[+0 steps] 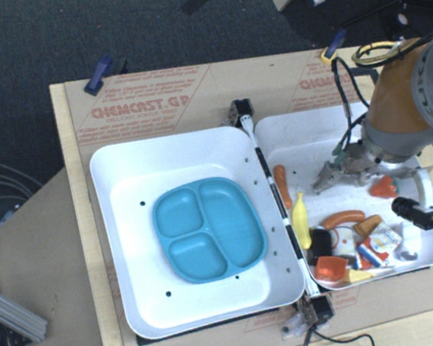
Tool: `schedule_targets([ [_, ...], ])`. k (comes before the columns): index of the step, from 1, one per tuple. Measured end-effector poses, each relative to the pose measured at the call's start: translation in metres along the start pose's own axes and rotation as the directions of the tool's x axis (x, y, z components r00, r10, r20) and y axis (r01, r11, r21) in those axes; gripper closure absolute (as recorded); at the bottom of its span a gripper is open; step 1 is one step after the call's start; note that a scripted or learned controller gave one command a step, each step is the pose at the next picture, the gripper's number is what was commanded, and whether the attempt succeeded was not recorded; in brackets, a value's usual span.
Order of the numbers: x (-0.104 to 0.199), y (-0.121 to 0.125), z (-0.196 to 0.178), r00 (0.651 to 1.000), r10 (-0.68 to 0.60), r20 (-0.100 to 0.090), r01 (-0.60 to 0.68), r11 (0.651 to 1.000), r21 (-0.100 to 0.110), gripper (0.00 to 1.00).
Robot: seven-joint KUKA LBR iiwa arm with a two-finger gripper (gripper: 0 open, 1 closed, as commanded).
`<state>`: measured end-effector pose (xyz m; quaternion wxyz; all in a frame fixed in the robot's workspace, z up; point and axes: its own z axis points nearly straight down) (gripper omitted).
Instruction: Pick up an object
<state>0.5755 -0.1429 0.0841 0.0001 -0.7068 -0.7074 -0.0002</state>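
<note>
My arm reaches in from the right over the right bin [275,130], and my gripper [333,176] hangs low above that bin's bare upper-middle floor. Whether it is spread or pressed together I cannot tell from this slant, and nothing shows pinched in it.

The things to pick lie crowded toward the right bin's near edge and left wall. A carrot [282,186] lies along the left wall, with a yellow banana [298,223] just below it against the same wall. A hot dog [344,219] lies near the middle of the bin, and a small orange-red piece [383,187] sits to its upper right, close under my wrist. A black block [320,240] and an orange piece [331,270] sit at the near left corner, beside a jumble of small toys I cannot sort out.

The left bin [119,224] holds a blue divided tray [209,228] lying flat in its middle, tilted a little against the bin's edges.
</note>
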Motion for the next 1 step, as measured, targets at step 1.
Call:
schedule_targets([
  [1,-0.0608,-0.0538,-0.0467,1.0,0.003,0.001,-0.003,1.0,0.001,0.0],
])
